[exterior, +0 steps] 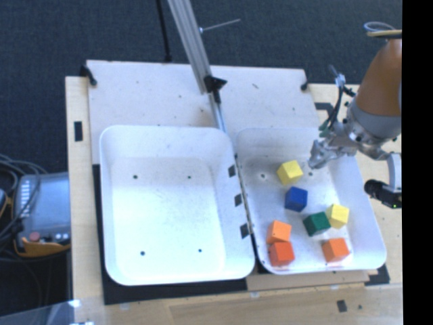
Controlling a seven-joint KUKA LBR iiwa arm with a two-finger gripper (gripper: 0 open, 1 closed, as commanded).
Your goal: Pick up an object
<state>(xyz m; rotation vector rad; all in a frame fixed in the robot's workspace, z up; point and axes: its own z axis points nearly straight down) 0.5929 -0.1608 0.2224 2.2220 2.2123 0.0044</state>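
Observation:
The right bin holds several small blocks. A yellow block lies near its middle, with a blue block just below it. Lower down sit a green block and a second yellow block side by side. Three orange blocks lie along the near side. My gripper hangs over the bin's upper right part, just right of the upper yellow block and apart from it. Nothing shows between its tips.
The left bin stands beside the right one. A slanted metal pole rises from the back between the bins. A grey device with cables sits off the bench's left edge.

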